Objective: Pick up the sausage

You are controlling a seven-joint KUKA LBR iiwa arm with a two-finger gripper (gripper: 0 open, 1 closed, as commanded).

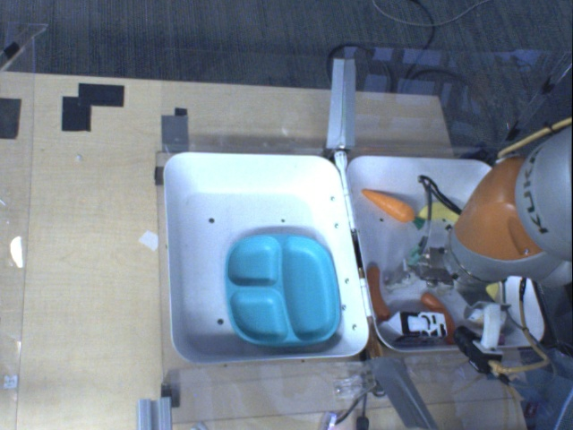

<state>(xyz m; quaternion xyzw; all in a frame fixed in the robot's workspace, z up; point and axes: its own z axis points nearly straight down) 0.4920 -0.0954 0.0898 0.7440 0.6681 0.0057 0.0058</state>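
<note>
The KUKA arm's end effector [428,271] hangs low over the right-hand bin [365,176] on the worktop [81,240]; whether it is parted or closed, or has hold of anything, cannot be told from this angle. The sausage [376,292], a reddish-brown link, lies just to the end effector's left, lengthwise along the wall the bin shares with its neighbour. By its look it is light, smooth-skinned and round, likely to roll or slip; a pinch across its middle seems the surest hold. That wall leaves little room on the sausage's far side, so one finger would have to slide into a narrow gap. An orange carrot [389,205] lies beyond the end effector toward the bin's far end, and a black-and-white item [422,324] sits near the bin's near edge. Further left, past the wall, the other bin [197,186] carries a blue divided tray [283,288], well apart.
</note>
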